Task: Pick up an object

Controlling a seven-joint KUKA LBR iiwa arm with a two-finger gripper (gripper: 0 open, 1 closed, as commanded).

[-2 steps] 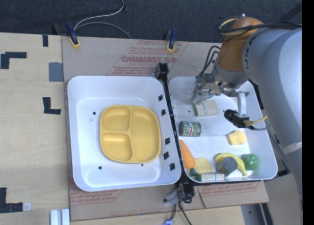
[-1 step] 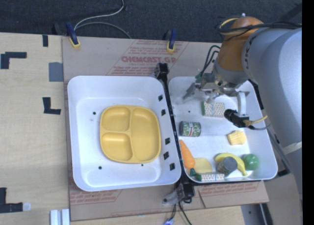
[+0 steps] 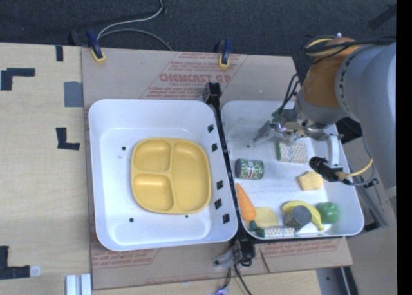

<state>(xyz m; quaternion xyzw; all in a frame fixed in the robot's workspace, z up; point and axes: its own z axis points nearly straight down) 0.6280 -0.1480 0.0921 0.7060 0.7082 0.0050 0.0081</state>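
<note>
The gripper (image 3: pixel 269 130) hangs with its fingers spread and holding nothing, just above the green can (image 3: pixel 249 169), which lies on its side in the right bin (image 3: pixel 248 114).

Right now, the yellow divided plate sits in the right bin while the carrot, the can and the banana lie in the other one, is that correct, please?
Not quite: the camera view shows the yellow divided plate in the left bin. The carrot, the can and the banana lie in the other one, the right bin, as you said.
</note>
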